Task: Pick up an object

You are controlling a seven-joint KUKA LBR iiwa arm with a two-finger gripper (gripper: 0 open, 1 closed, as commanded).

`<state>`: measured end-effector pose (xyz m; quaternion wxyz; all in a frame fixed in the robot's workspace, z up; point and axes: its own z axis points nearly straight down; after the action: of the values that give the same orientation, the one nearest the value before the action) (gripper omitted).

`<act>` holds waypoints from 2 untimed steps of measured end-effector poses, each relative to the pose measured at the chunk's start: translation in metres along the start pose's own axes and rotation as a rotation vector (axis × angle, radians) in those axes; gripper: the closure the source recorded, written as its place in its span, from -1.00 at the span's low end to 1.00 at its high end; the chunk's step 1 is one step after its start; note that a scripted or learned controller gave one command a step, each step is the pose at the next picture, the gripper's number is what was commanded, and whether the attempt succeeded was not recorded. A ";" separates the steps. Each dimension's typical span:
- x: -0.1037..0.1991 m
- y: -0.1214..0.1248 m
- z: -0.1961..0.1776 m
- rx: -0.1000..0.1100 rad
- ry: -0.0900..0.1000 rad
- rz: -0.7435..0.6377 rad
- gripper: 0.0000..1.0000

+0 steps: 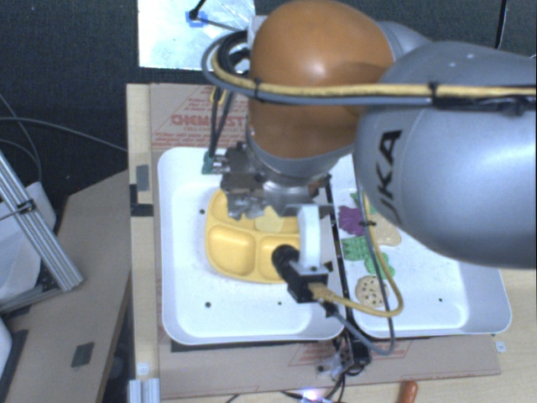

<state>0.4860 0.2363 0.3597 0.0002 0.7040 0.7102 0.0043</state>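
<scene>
A yellow divided tray [239,252] lies in the left bin [180,250], a little right of its middle. My gripper [270,210] hangs low over the tray's far right part, under the orange wrist band, and the arm's bulk hides most of it. A pale yellow piece [268,222] shows on the tray just under the gripper; whether they touch I cannot tell. In the right bin [457,300] lie a purple item [351,221], a green item [375,257], a speckled cookie [368,290] and a tan piece [388,233].
The grey arm covers the upper right of the view and much of the right bin. A yellow cable and a black connector [292,274] hang over the tray's near edge. Cardboard lies under both bins; an aluminium frame [33,233] stands at the left.
</scene>
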 end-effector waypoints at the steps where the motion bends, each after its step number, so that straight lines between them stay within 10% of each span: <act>1: -0.002 0.001 -0.007 0.004 -0.003 0.000 1.00; 2: -0.002 0.002 -0.017 0.003 -0.003 -0.005 1.00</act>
<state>0.4876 0.2342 0.3772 0.0004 0.7023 0.7119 0.0024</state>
